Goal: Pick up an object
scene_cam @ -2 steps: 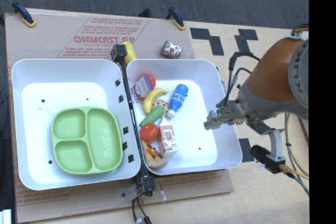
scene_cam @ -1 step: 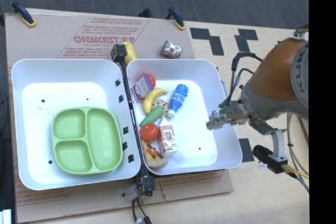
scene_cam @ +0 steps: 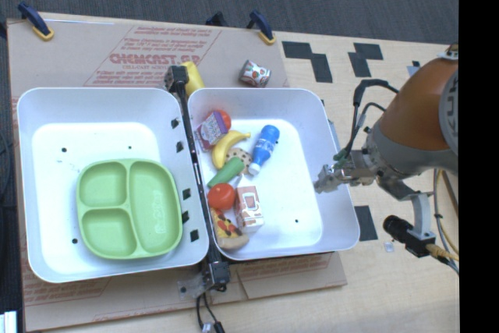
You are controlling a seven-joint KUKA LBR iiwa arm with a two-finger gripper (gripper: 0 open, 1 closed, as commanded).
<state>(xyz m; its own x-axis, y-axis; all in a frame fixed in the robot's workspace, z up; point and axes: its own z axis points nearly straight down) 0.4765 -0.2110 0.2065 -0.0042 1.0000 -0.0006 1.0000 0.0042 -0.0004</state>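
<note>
1. The arm (scene_cam: 413,121) comes in from the right. Its gripper (scene_cam: 326,182) is at the right edge of the right bin (scene_cam: 300,109).
2. I cannot tell how the gripper is set. It is too small and blurry.
3. The toys sit on the left side of the right bin, well apart from the gripper: a banana (scene_cam: 228,146), a blue bottle (scene_cam: 264,146), a red ball (scene_cam: 222,196) and a small carton (scene_cam: 249,206).
4. The left bin (scene_cam: 47,113) has a green tray (scene_cam: 129,208) in it.
5. A small can (scene_cam: 255,74) lies on the bench behind the bins.
</note>
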